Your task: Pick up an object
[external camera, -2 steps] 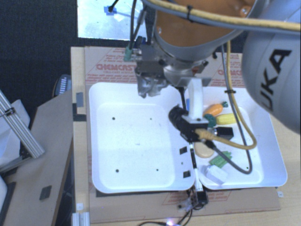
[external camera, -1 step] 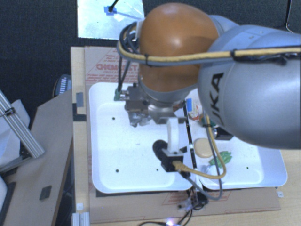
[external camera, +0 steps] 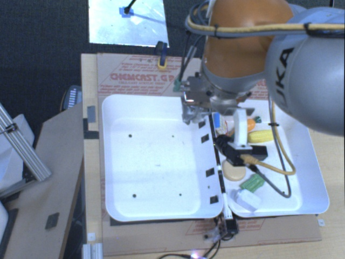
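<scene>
Gripper (external camera: 190, 115) aperture: can't tell. White bin (external camera: 151, 166) below it, cardboard sheet (external camera: 135, 77) underneath, dark carpet (external camera: 43, 26) and metal plate (external camera: 126, 15) beyond.

I work in a robotics lab, a test cell rather than anyone's home. My arm (external camera: 307, 74), grey with an orange band (external camera: 242, 31) and loose yellow cabling, hangs over a plain wooden worktop (external camera: 90, 188). The left bin (external camera: 151, 161) and the right bin (external camera: 318, 198), both shallow and white, sit on a sheet (external camera: 135, 77) masked in printed "CHEMCAST GP" paper, held by a clamp (external camera: 161, 55) at the top of the frame. An aluminium framing rail (external camera: 21, 150) shows at lower left, and dark carpet (external camera: 43, 36) at upper left.
</scene>
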`<state>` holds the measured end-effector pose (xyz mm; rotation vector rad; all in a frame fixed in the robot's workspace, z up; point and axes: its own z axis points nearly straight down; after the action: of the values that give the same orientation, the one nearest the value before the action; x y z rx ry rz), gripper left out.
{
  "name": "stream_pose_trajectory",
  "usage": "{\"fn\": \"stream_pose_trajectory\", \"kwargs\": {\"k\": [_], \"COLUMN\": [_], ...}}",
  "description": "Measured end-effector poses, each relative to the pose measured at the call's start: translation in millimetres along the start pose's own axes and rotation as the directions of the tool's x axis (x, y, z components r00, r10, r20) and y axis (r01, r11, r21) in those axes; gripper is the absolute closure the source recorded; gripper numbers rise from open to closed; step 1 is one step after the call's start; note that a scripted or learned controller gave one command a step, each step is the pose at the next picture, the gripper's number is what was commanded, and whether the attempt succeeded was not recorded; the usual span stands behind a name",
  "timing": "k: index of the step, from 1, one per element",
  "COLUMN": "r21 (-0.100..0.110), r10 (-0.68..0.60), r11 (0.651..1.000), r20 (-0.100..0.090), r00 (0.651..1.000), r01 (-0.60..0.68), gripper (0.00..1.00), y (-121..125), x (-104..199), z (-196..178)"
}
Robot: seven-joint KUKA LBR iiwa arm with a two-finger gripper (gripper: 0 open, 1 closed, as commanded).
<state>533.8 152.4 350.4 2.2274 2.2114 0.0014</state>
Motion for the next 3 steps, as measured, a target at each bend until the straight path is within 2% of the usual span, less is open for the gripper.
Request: {"fn": "stream_pose_trajectory", "kwargs": {"k": [1,2,3], "r21": [0.008,0.004,0.001], "r10": [-0.016,-0.004,-0.014], "r11": [1.000,1.000,1.000], "r20": [-0.002,-0.001,-0.003], "r00": [1.000,1.000,1.000], "r01": [0.016,0.004,0.014], "gripper": [1.00,1.00,1.00], "y": [-23.3,-48.2,-48.0], "x": [62.8,4.2,61.7], "z": [66.7,60.6,66.9]}}
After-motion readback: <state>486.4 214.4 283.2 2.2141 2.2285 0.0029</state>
